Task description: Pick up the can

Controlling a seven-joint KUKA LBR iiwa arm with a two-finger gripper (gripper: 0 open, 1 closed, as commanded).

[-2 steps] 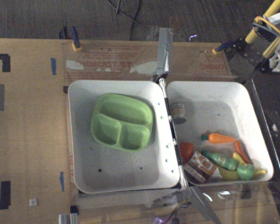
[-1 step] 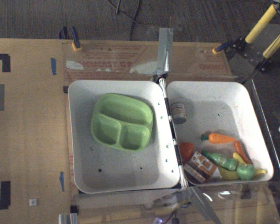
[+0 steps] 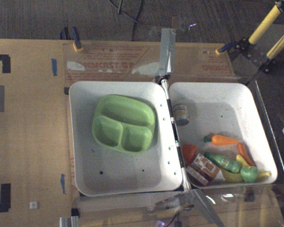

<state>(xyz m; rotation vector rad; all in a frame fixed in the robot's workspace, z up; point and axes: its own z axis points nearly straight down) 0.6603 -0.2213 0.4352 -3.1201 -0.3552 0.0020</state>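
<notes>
The can [image 3: 181, 114] lay on its side in the right bin [image 3: 227, 100], pressed up against that bin's left wall, just past the ridge where the 2 bins met. Its label faced up and its pale end pointed toward the bottom of the view. Its spot against the wall probably left little room for a finger on that side, so a grasp along the wall looked the safer choice.

The rest of the right bin's load sat crowded in the near corner, well apart from the can: a carrot [image 3: 223, 140], a red piece [image 3: 189, 152], a small carton [image 3: 202, 168], a green bottle [image 3: 223, 162] and some yellow and green toy food [image 3: 246, 174] heaped together. That left the can free of neighbours on 3 sides.

The left bin [image 3: 85, 174] held a green tray [image 3: 124, 124] with 3 compartments, resting flat near its middle.

Both bins sat on the brown counter [image 3: 28, 126], marked with blue tape [image 3: 54, 66]. A yellow-handled clamp [image 3: 265, 25] stood at the far right corner.

I could not tell the state of the end effector, and the pick had not yet started.
</notes>
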